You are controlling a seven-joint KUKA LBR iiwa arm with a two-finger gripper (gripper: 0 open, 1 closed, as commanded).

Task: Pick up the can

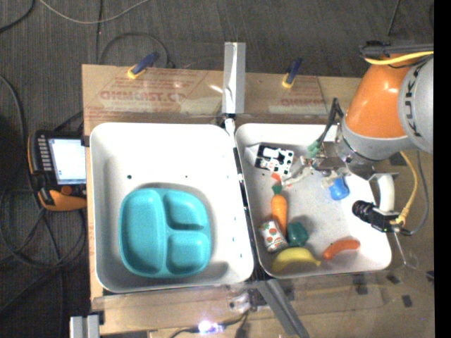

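The can [273, 236] is small, with a red and white label, and lies near the front left of the right bin [373, 259]. It rests between a carrot [280, 210] and a banana [296, 258]. My gripper [306, 167] hangs over the back middle of the right bin, well behind the can and apart from it. It is next to a black and white box [275, 159]. Nothing shows held in it.
A dark green block [297, 232] touches the can's right side. An orange-red sausage shape [341, 247] lies front right, and a blue object [339, 189] sits under the wrist. The left bin [106, 153] holds a teal divided plate [166, 229].
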